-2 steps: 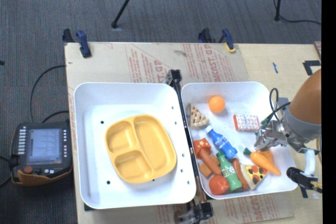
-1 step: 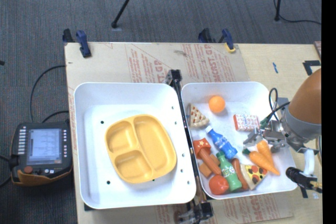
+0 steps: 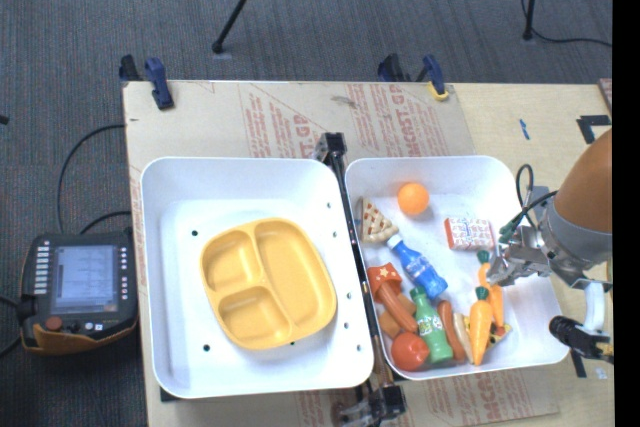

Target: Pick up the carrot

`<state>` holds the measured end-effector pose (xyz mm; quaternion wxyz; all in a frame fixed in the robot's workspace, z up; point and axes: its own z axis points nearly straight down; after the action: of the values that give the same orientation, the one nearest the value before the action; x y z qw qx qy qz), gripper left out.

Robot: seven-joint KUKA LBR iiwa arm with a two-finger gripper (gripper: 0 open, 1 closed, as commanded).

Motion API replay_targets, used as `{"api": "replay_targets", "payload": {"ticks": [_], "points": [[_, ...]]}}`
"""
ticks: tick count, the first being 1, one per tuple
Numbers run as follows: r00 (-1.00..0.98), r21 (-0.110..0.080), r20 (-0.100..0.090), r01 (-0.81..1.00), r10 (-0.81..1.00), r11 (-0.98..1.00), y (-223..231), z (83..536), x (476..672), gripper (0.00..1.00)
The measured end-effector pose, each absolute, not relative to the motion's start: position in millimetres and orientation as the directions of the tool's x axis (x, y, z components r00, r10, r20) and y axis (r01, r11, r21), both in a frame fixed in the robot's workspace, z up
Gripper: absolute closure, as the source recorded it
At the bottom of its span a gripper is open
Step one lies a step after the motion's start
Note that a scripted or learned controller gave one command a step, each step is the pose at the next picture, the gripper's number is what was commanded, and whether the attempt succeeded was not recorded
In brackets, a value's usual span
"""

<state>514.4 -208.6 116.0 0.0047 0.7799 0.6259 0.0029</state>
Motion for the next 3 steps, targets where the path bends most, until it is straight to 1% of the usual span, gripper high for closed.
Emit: {"api": "replay_targets", "payload": {"ticks": [1,2,3], "points": [[-0.110,0.009,-0.007,0.994,0.994,0.110,-208,95,508.2,1.00],[0.135,-0.002,0.001,0.991,0.991,-0.135,-136,169,475.8,1.00],[0.136,-0.002,0.001,0.991,0.991,-0.136,-136,169,475.7,0.00]]}}
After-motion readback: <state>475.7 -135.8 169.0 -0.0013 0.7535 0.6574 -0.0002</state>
